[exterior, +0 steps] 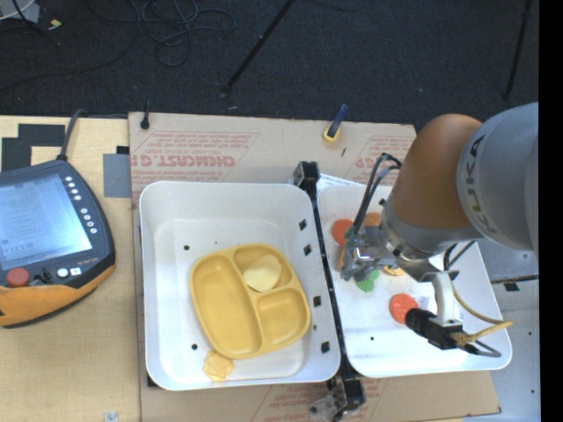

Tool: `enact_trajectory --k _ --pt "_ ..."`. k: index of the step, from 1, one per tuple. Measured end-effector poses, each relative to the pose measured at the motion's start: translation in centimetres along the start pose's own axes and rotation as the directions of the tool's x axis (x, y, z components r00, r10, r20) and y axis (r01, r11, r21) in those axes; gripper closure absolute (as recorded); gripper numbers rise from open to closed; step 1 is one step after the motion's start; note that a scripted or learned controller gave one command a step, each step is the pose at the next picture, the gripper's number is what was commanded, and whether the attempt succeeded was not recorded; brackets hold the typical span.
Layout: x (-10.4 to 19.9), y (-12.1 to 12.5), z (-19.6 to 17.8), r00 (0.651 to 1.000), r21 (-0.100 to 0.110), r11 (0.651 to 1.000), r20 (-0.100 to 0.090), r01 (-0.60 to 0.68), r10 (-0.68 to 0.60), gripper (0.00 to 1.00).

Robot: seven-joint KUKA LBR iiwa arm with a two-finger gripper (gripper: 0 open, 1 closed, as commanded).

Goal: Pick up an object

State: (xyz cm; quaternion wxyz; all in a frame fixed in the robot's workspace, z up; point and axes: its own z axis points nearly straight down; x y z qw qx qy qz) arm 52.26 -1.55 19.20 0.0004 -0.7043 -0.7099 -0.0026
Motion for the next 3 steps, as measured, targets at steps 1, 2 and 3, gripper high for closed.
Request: enact_trajectory --k 1,2,3 --pt "-5.2 -3.1 -1.3 1.0 0.007 1.0 0.004 -0.012 0.012 1.0" --pt "2.5 0.3 -7.5 1.0 -0.001 1.0 0.001 -0.001 0.001 1.0" --pt "6.1 -3.3 -21.9 1.0 -0.007 1.0 0.001 -0.003 0.003 1.0"
